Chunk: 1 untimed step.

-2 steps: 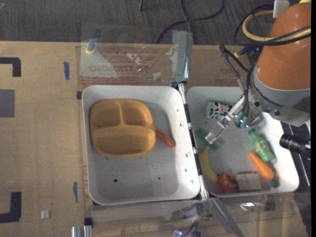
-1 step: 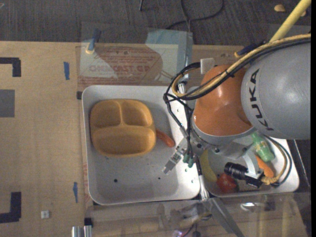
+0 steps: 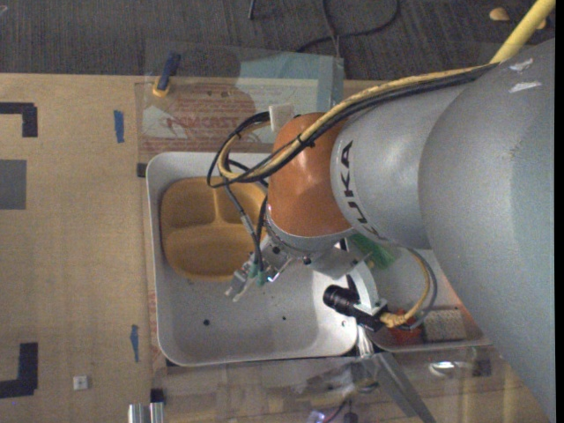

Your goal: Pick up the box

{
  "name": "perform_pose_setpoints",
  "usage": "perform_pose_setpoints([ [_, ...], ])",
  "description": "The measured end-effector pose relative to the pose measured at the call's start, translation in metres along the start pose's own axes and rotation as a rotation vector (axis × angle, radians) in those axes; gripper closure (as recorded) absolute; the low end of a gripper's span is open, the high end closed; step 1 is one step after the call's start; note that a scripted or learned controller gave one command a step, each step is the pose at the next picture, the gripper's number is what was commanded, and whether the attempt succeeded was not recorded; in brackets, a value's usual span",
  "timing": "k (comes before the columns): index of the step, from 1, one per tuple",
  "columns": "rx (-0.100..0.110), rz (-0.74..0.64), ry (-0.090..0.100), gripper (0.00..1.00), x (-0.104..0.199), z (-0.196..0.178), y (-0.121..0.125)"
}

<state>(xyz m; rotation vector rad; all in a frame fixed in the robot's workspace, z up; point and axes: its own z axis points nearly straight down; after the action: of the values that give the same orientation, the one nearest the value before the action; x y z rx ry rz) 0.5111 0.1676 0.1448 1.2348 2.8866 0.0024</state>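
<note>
Arm point(image 3: 414, 174) reached in over the left bin point(image 3: 231, 335), its bulk covering that bin's right side and most of the right bin point(image 3: 445, 341) beside it. Gripper point(image 3: 247, 278) hung low over the left bin's middle, just at the lower right edge of the yellow tray point(image 3: 196, 229) that lay in the bin's upper half. It looked near the bin floor, but contact could not be judged at this slant. Gripper state: cannot tell, too small and blurred to say spread or pressed together. Nothing was visible in it. Box point(image 3: 443, 324): the best candidate was a pale speckled block outside the left bin, off past its lower right corner, in the right bin and partly hidden by the arm. The ID is not certain. An orange item point(image 3: 404, 320) lay just beside it, on the side nearer the left bin. Box and gripper were well apart, with the left bin's right wall between them. Progress: pick not done, and no grasp or lift was visible. The gripper was over the wrong bin if that block was the box. Left to do, as I judge it: travel out of the left bin to the box, come down on it, close, then lift clear. Likely trouble was the orange item crowding the grasp.
</note>
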Motion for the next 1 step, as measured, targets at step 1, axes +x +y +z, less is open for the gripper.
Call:
perform_pose_setpoints([
  [1,-0.004,0.002,-0.001,1.0,-0.0012,-0.0102,0.0007],
])
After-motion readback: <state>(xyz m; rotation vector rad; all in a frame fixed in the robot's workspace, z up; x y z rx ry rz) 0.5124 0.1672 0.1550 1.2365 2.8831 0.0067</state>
